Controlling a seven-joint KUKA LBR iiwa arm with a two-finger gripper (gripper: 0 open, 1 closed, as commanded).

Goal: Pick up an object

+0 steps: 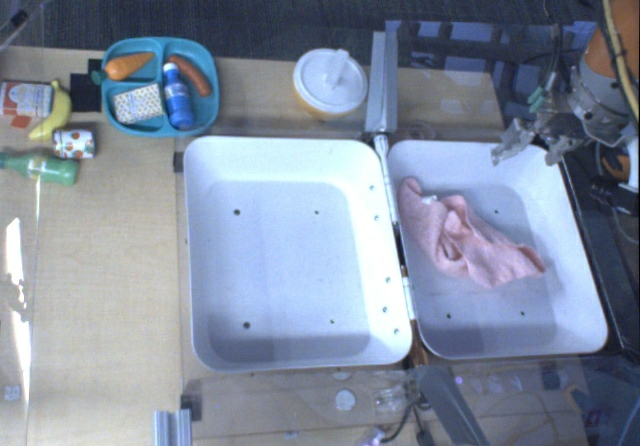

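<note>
At the far left of the bench lie a small carton (24, 99), a banana (52, 112), a little printed can (74, 143) on its side and a green bottle (40, 168), all close together on the wood. Just right of them sits a blue divided plate (205, 69) holding toy food: a carrot (130, 65), a sausage (190, 76), a blue bottle (177, 96) and a patterned square (137, 105). Further right, beyond the far rim of the bins, stands a white lidded tub (331, 82) with a yellow base.

The 2 bins lie side by side, their inner rims touching along a hinge-like seam. The left bin (200, 264) shows me only its white floor and a few small holes. In the right bin (580, 324) lies the pink cloth (465, 239), crumpled, stretching from the near-left part of the floor toward the middle right, one corner pointing at the seam.

My gripper (530, 142) hangs over the far right corner of the right bin, above its rim and well apart from the cloth. My 2 fingers stand spread with nothing between them. Behind them my grey wrist and orange band reach off toward the right edge.
</note>
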